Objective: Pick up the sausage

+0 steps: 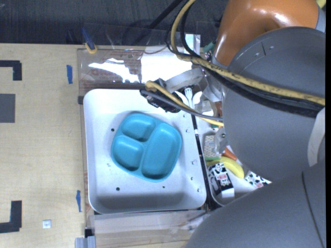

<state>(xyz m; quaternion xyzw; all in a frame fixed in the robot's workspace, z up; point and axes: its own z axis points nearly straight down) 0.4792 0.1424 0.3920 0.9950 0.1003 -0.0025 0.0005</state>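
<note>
The grey arm [269, 112] with its orange band leans low over the right bin [214, 138], probably hunting the sausage, which cannot be made out among a banana [232, 165] and clutter, while a blue divided plate [146, 146] sits in the left bin [98, 118].

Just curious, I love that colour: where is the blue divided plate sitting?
The blue divided plate lies in the middle of the left white bin, left of the big grey arm.

A bulky grey arm [274, 118] is seen, capped by a glossy orange band [258, 14]; yellow and black cables [178, 22] are looped beside it.
</note>
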